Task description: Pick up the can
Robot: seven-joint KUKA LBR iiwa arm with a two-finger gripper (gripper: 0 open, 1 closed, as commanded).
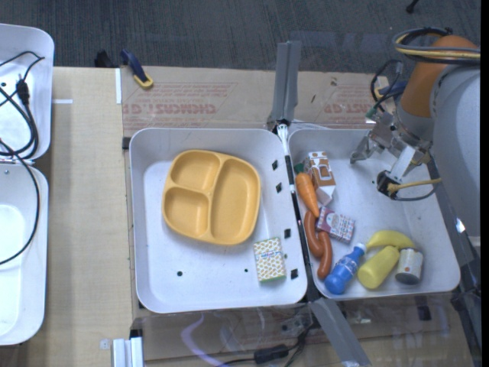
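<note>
Grey can point(409, 266) lies on its side in the right bin's point(439, 220) near right corner, just beside the yellow bottle point(378, 267). Gripper point(386, 163) hangs over the bin's far right part, well apart from the can; finger spread cannot be told, nothing seen held

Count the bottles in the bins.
2, both in the right bin near its front edge: a blue bottle beside the sausage, and a yellow bottle between it and the can. None looks hidden.
</note>
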